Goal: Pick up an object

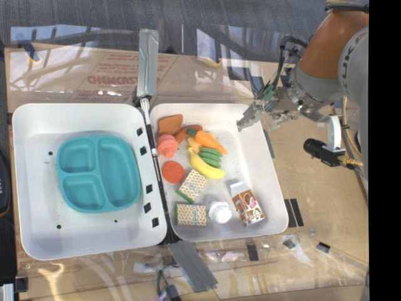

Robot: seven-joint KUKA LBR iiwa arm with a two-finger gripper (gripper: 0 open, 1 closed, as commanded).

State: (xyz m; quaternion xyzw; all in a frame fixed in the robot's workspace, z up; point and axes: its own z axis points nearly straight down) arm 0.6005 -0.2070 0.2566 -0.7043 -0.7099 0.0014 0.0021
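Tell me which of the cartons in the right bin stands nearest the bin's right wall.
The brown and white carton, at the front right. The two patterned cartons lie further left, towards the bins' divider.

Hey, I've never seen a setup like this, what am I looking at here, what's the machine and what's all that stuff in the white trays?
This is one picture from a camera fixed above a workbench, looking down at a slant. The grey and orange shape at the upper right is a robot arm. At its tip is the gripper, the part it grabs things with, hanging over the top right edge of the right bin. Nothing can be seen in it.

Two shallow white bins sit side by side. The left bin holds a turquoise divided plate. The right bin holds toy food: a banana, a carrot, a small carton, a white cup, two patterned packets and some round red and pink pieces near the divider. The arm's job is to pick one of these up.
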